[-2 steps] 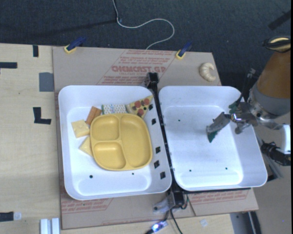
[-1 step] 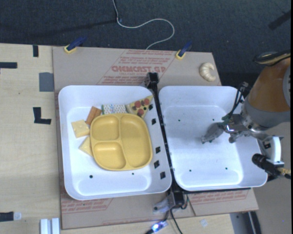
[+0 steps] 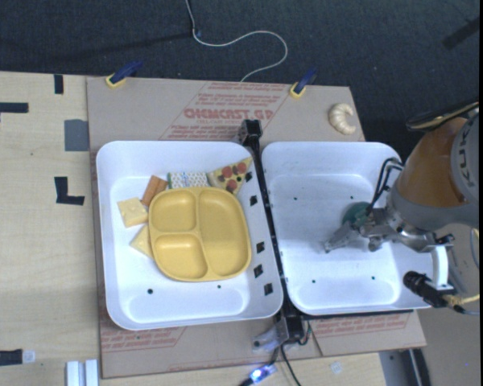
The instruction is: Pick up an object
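My gripper [image 3: 338, 240] reaches into the right bin [image 3: 306, 292] from the right, its grey fingers low over the bin floor near the middle. A small dark green object [image 3: 357, 213] lies just behind and to the right of the fingers, partly hidden by the wrist. The arm's orange band [image 3: 428, 171] rises at the right edge. In the left bin [image 3: 121, 296] a yellow divided plate [image 3: 200, 233] lies over several flat items: tan and orange pieces [image 3: 142, 202] at its left and a patterned card [image 3: 222, 175] at its top.
A black divider [image 3: 262, 215] runs between the two bins. A pale small object [image 3: 344, 118] rests on the cardboard behind the right bin. A white cable [image 3: 233, 43] loops across the dark floor at the back.
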